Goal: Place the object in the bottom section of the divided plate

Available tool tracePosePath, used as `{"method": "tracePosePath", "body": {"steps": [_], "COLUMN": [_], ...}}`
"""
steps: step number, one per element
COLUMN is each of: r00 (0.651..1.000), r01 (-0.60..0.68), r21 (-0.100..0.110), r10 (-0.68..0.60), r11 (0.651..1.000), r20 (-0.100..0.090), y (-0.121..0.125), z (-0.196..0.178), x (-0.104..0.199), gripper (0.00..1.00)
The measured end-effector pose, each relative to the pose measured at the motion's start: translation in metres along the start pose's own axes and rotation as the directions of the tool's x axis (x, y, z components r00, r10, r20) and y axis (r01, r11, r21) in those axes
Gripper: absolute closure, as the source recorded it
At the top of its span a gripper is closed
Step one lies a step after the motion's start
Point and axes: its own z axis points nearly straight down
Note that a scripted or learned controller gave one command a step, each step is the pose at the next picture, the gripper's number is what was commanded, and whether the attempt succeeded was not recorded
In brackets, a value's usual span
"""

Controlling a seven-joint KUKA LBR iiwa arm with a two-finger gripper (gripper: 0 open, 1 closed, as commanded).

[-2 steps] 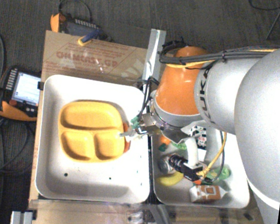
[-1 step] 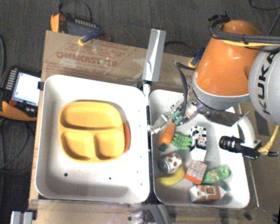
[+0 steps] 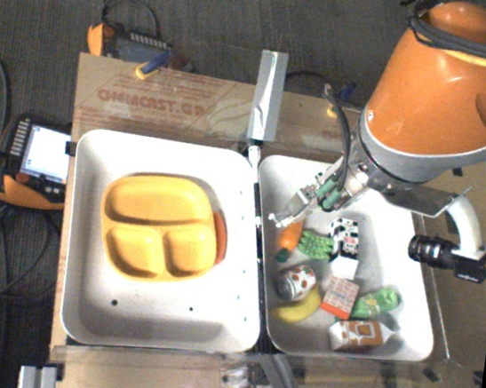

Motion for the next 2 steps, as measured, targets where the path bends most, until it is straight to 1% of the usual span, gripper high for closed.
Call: {"method": "tracePosePath", "body": {"steps": [1, 2], "r00": [0.962, 0.979], "r01": [-0.274, -0.204], "r21": [0.003, 0.001], "r10": [0.274, 0.204], "r11": [0.962, 0.979], "r20": [-0.001, 0.002], "y": [0.028, 0.062], "z": [0.032, -0.045], "x": [0.058, 0.108], "gripper": [1.00, 1.00]}}
